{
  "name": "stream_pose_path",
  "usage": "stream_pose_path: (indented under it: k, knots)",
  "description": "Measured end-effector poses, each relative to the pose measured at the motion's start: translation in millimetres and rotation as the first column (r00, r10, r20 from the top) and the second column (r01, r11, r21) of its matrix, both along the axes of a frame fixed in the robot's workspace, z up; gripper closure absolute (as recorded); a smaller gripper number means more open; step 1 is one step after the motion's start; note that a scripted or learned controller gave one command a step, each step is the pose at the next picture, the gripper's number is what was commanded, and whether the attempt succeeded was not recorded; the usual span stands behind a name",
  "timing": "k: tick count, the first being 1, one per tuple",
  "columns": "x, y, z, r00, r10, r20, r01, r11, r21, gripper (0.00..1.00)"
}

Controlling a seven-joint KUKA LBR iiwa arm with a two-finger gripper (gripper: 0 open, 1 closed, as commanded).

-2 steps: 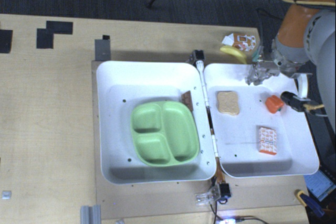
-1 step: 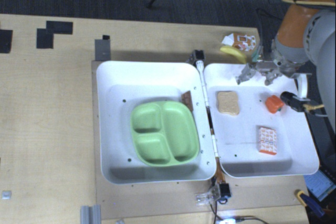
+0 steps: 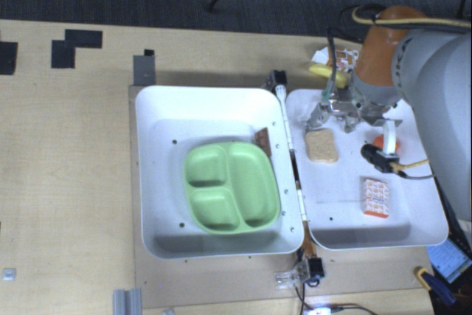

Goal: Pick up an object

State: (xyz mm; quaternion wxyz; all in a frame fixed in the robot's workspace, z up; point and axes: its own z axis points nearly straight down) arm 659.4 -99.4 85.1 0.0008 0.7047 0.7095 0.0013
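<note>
Hovering over the far end of the right bin [image 3: 424, 232] now, my gripper [image 3: 333, 114] hangs low at the end of my grey arm [image 3: 435, 85], the orange band [image 3: 383, 48] sitting just above the wrist. From up here I cannot tell how the gripper is set, released or clamped, and nothing shows as caught in it.

Just below my gripper, toward the camera, lies a tan biscuit [image 3: 321, 146], flat on the bin floor, very near but I can't say it is touching. Off to the arm's side of the gripper there's a small white and orange piece [image 3: 388, 138], and just beside that a black object with a yellow tip [image 3: 383, 161]. Farther toward the near wall, well apart from the gripper, a packet with a red and white pattern [image 3: 375, 198] lies flat.

Behind my gripper, at the bin's far rim, something yellow and white [image 3: 324, 66] pokes out.

Across the divider, away from my arm, the left bin [image 3: 158, 158] carries a green divided tray [image 3: 231, 187], three compartments, tilted slightly. A small brown thing [image 3: 261, 138] sits at the tray's far corner, close to the divider, between the tray and my gripper.
</note>
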Motion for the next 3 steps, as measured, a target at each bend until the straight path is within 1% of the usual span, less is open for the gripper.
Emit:
stream_pose_path:
  k: [1, 2, 3]
  knots:
    - [1.6, -0.1, 12.3, 1.0, 0.004, 0.005, -0.004, 1.0, -0.001, 1.0]
    - [10.3, -71.8, 48.5, 1.0, -0.003, 0.002, 0.003, 1.0, -0.003, 1.0]
    - [10.3, -70.7, 47.9, 1.0, -0.002, 0.001, 0.002, 1.0, -0.002, 0.0]
